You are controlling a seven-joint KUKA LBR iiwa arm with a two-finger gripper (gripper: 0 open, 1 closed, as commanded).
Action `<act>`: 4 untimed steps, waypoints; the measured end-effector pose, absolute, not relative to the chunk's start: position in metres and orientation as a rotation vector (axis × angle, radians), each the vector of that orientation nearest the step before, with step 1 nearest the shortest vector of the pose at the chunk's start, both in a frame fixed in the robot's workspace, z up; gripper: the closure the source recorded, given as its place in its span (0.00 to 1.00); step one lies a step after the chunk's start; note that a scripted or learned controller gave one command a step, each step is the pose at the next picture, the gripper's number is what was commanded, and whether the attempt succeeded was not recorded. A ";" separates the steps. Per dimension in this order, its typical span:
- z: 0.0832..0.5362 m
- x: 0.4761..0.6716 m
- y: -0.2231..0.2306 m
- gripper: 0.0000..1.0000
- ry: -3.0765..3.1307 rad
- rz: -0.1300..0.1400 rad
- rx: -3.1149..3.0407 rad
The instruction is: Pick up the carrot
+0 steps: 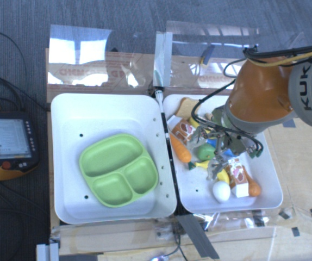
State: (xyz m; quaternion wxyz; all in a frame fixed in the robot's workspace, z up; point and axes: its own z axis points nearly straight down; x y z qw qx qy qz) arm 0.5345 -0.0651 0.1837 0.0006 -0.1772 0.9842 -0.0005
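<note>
**Reach under way, carrot not yet gripped**

Hovering low in the right bin [273, 197], gripper [219, 165] over the clutter; finger state impossible to tell. Carrot [180, 149] lying by the bin's left wall, just left of the gripper. Next, probably: shift left, descend, close. Nearby: egg [220, 191], other toy foods. Left bin [63, 162]: green divided plate [118, 169].

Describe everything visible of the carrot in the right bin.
The carrot is a short orange piece with a smooth, plastic-looking toy surface. It lies flat on the floor of the right bin, slanting from upper left to lower right, close to the bin's left wall. Its upper end sits against a brown-and-white food item. The gripper is to its right, over the clutter, not on it.
</note>
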 end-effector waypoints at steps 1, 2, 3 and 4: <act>0.184 0.498 -0.022 0.00 3.131 0.001 -0.264; 0.091 0.532 -0.095 0.00 3.071 0.000 -0.624; 0.091 0.607 -0.095 0.00 3.063 -0.008 -0.629; 0.103 0.609 -0.094 1.00 3.056 -0.009 -0.624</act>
